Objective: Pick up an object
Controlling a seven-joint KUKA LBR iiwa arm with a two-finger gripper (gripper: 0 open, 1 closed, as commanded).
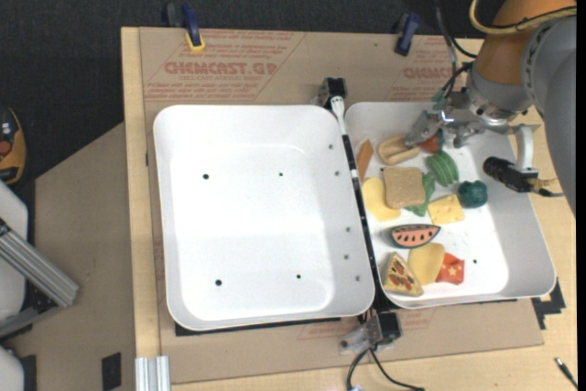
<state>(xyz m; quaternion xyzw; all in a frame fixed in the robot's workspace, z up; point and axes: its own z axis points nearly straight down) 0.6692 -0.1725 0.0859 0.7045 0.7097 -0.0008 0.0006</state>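
Grey metal and an orange band mark the arm reaching in from the right, its two-finger gripper [438, 128] low over the far end of the right-hand white bin [526, 238]. From this slanted view I cannot tell how far the jaws stand apart or whether anything sits between them; a small red-orange piece [428, 140] lies right at the tip, but it may simply be resting on the bin floor.

All the candidate objects are crowded in that right-hand bin. A tan bread-roll shape [397, 148] lies just beside the gripper, with a green leafy toy vegetable [443, 168] next to it. Nearer the middle sit a square brown slice of toy bread [404, 187], a dark teal rounded piece [473, 192] and a pale yellow wedge [447, 210]. Towards the near end are a watermelon slice [414, 235] and a pizza-slice toy [400, 274]. The left-hand white bin [183, 288] lies alongside on the cardboard-covered tabletop [265, 64].

Crowding is the main risk here. With the roll, the red piece and the green vegetable touching or nearly touching, the jaws could close on an edge of two things at once and let both slip on the lift. A descent slightly off could push a piece sideways against the bin wall. The smooth, rounded toys probably offer little purchase, so a shallow pinch may well come up with nothing.
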